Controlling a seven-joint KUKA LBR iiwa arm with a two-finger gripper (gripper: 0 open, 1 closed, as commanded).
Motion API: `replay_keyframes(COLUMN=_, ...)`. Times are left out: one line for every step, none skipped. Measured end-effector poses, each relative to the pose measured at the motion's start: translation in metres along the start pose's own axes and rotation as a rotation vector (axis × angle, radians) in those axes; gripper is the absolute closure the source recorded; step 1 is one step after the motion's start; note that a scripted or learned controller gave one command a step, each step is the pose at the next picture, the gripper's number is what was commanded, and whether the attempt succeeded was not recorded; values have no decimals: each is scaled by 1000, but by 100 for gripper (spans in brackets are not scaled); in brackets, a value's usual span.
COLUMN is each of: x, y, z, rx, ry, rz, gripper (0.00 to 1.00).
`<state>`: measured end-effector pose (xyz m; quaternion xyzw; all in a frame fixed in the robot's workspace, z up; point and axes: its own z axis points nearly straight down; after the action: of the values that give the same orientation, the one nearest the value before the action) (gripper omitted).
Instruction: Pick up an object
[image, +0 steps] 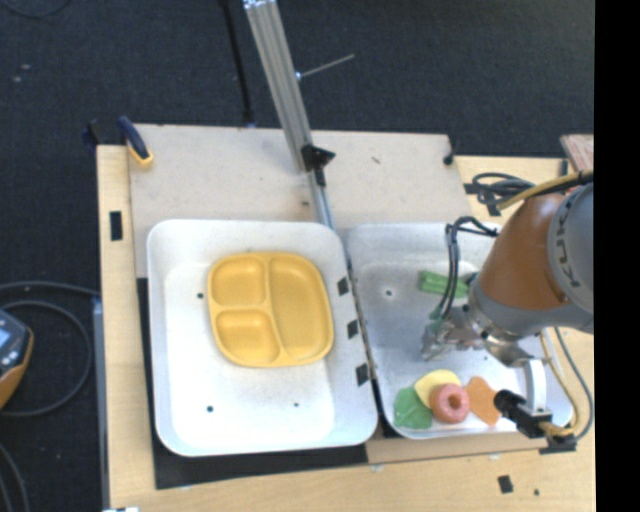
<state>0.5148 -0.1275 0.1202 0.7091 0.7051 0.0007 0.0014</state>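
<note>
Yellow, pink, orange and green toys (447, 398) are piled at 6 o'clock in the right bin (385, 265). The gripper (440, 340) is kept low just above them, probably to grab 1; nothing is seen pinched.

Arm reaches into right bin on the worktop
The arm (535, 265) hangs over the right bin (385, 260); a pink ring (450, 402) lies near its front edge; a yellow tray (270, 308) sits in the left bin (180, 400).
</note>
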Motion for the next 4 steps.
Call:
replay_keyframes(x=5, y=2, z=-62, rx=-5, ry=-1, rz=-9, gripper=100)
replay_keyframes(x=3, y=5, z=-116, rx=-5, ry=-1, rz=-9, gripper=100)
replay_keyframes(x=2, y=5, z=-102, rx=3, ry=-1, rz=-6, gripper=100)
replay_keyframes(x=51, y=21, z=-95, rx=1, ry=1, rz=-13, gripper=100)
